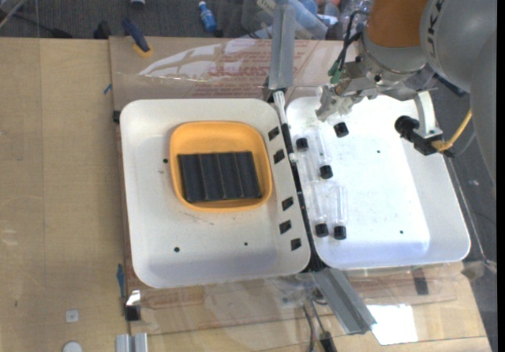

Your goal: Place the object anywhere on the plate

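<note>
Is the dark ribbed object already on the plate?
Yes. The dark ribbed object lies flat inside the orange plate in the left bin, while the gripper is over the right bin.

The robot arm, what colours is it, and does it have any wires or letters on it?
The arm is smooth, rounded grey, with a shiny orange band above the wrist. Dark letters are printed on the grey shell beside the orange. Thin wires, one green, run down to the end effector, which looks pale and metallic. A yellow cable loops below the arm.
</note>
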`<action>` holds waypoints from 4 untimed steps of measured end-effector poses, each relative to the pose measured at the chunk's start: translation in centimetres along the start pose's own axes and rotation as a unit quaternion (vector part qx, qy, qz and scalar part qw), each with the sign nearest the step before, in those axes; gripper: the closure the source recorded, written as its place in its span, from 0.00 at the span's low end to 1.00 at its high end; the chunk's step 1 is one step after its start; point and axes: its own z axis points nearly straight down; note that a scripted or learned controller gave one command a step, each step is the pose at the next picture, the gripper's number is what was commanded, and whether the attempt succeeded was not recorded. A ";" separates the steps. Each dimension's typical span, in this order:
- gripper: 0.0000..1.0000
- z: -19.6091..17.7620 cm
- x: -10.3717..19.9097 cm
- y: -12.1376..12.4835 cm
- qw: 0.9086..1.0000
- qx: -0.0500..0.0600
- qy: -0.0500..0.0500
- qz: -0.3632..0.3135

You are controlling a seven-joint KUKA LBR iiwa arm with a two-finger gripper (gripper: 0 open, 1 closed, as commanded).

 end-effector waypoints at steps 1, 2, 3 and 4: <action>1.00 -1.7 0.9 0.2 0.998 0.000 0.000 -0.058; 1.00 -4.1 1.2 0.3 0.993 -0.001 0.000 -0.122; 1.00 -4.5 1.5 0.4 0.983 -0.001 -0.001 -0.181; 1.00 -6.0 0.6 0.2 0.978 -0.001 -0.001 -0.211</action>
